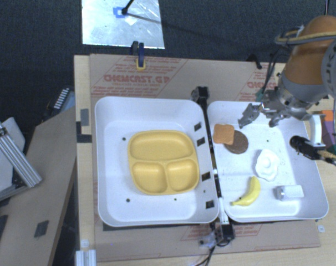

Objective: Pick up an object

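Observation:
My gripper (261,119) hangs over the back of the right bin (312,206), open, with nothing between its fingers. Just to its front left lie an orange toast slice (224,133) and a brown round patty (238,143), the two touching. Further forward sits a white fried egg (266,164). Near the bin's front are a yellow banana (248,193) and a small white and grey block (288,192).
The left bin (110,148) holds a yellow divided plate (159,162). A black hinge strip (208,148) runs between the two bins. The bench's brown board (157,73) extends behind them.

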`<state>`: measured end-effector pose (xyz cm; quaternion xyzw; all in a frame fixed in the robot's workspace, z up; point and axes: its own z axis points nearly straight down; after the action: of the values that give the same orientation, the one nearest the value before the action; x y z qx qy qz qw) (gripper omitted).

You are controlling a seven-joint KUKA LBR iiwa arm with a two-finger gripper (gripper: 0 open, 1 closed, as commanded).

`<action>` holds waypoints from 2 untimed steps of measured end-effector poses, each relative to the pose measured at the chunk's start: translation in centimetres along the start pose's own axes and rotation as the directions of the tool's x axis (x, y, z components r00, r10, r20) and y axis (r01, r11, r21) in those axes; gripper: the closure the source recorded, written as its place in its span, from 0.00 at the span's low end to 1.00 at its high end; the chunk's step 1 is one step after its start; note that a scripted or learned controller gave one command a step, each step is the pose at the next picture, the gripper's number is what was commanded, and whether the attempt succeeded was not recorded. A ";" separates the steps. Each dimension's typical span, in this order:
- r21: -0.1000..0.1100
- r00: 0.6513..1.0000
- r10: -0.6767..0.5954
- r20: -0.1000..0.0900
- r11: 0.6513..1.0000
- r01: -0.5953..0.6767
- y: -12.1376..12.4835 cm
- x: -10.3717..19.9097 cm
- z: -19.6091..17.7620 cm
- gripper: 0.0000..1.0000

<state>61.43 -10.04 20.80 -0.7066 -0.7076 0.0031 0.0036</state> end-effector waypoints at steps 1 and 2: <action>-0.011 1.000 -0.002 0.001 1.000 0.002 0.3 0.0 -0.6 0.00; -0.007 1.000 0.001 0.001 1.000 -0.001 0.7 -0.9 4.7 0.00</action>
<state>62.07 -10.96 16.09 -0.7068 -0.7074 0.0011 0.0008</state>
